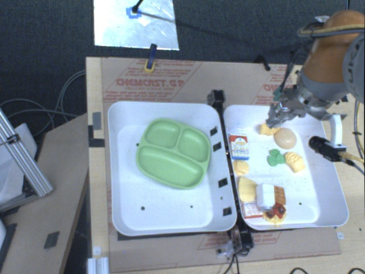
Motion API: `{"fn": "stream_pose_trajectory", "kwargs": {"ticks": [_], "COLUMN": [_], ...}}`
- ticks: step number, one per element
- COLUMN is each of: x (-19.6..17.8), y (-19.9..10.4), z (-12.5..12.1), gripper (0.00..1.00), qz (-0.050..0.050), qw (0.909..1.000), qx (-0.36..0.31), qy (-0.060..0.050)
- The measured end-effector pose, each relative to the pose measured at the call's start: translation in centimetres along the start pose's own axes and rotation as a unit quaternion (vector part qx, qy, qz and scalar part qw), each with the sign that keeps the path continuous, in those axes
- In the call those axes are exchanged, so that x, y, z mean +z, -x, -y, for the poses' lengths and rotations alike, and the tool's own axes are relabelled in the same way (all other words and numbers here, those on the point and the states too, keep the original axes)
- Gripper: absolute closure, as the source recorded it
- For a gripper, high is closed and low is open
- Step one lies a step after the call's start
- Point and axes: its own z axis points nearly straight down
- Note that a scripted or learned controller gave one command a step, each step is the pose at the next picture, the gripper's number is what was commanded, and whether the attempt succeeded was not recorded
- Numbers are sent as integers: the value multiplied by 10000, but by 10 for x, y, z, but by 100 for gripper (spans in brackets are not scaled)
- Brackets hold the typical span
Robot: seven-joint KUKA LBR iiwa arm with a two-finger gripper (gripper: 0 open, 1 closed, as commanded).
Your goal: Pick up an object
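My gripper [276, 119] hangs low over the far part of the right bin [325, 207], just above a small yellow piece [266, 130] and a tan egg-shaped item [285, 137]. Nothing shows between it and those items that I can call held. Further toys lie in this bin: a red-and-white carton [238, 146], a green piece [276, 158], a ridged yellow piece [295, 162], a small yellow chunk [242, 167], a yellow wedge [247, 188], a white block [266, 196] and a brown-and-red item [278, 205].
The left bin [128, 210] bears a green divided plate [174, 152]. A black divider with clips [223, 153] runs between the bins. The grey and orange arm [333, 50] reaches in from the upper right. Cardboard [171, 81] lies under both bins.
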Motion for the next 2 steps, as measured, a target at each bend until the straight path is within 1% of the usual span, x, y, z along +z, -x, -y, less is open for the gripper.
{"fn": "stream_pose_trajectory", "kwargs": {"ticks": [1,2], "x": [6,-3], "y": [-49,-111], "z": [1,13], "gripper": [100,100], "qz": [-1,-6], "qw": [10000,10000], "qx": [-1,-9], "qy": [-5,-5]}}
